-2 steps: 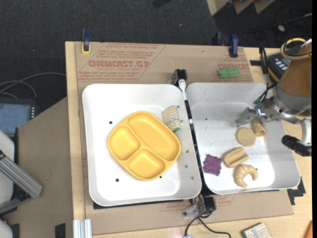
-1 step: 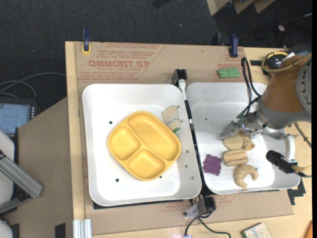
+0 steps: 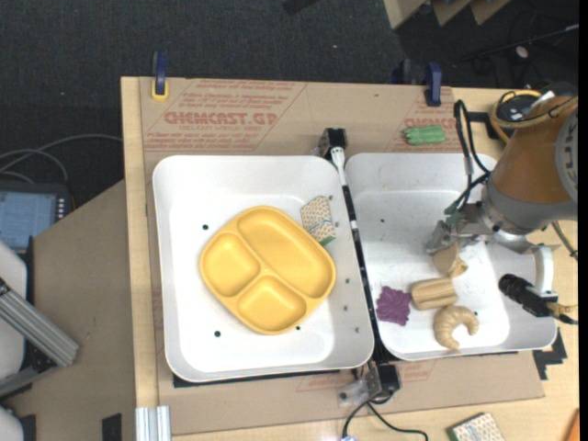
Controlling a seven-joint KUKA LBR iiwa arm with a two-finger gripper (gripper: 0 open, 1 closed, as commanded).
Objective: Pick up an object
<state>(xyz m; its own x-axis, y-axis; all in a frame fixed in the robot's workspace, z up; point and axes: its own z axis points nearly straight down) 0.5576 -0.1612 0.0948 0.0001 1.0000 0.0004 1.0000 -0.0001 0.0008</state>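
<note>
The bench, a brown board with red lettering, carries two white bins: left bin toward nine o'clock, right bin toward three. A green thing lies at one o'clock.

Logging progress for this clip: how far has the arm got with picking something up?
Done: the arm has reached into the right bin, and its gripper sits low near a small tan piece. In hand: nothing visibly; whether it grips that piece cannot be told. The tan roll, croissant and purple item lie on the bin floor. Left: a confirmed grasp and the lift.
</note>
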